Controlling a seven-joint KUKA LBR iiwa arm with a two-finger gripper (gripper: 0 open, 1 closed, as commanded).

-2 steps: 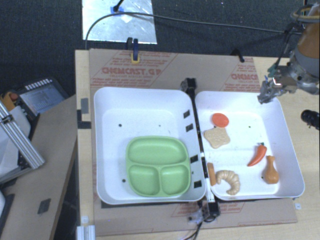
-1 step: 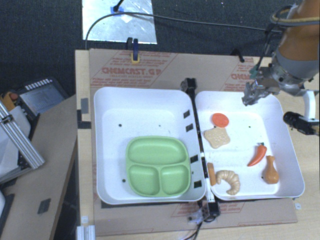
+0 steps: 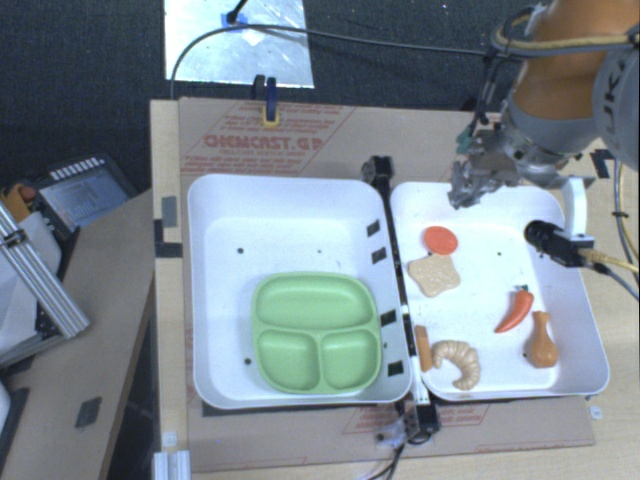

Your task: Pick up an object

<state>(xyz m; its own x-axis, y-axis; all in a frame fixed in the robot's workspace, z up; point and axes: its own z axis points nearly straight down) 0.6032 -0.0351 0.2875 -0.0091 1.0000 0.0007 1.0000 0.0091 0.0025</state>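
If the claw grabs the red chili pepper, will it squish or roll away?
The red chili pepper looks like a glossy plastic toy, so it is probably stiff and light, maybe slippery. Its curved, tapered shape would likely make it wobble or pivot rather than roll far across the right bin.

Right bin: tomato slice (image 3: 439,239), toast (image 3: 434,275), chili (image 3: 515,311), croissant (image 3: 456,361), drumstick (image 3: 541,342).

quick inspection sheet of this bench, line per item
surface: left bin and right bin side by side on cardboard
job's things: in right bin, tomato slice, bread slice, croissant, red pepper, tan pear-like piece, small orange stick
clutter: green divided tray in left bin
grippers: claw above right bin's far edge, holding nothing
cables: black cable across the back
surroundings: foil sheet, yellow clamp
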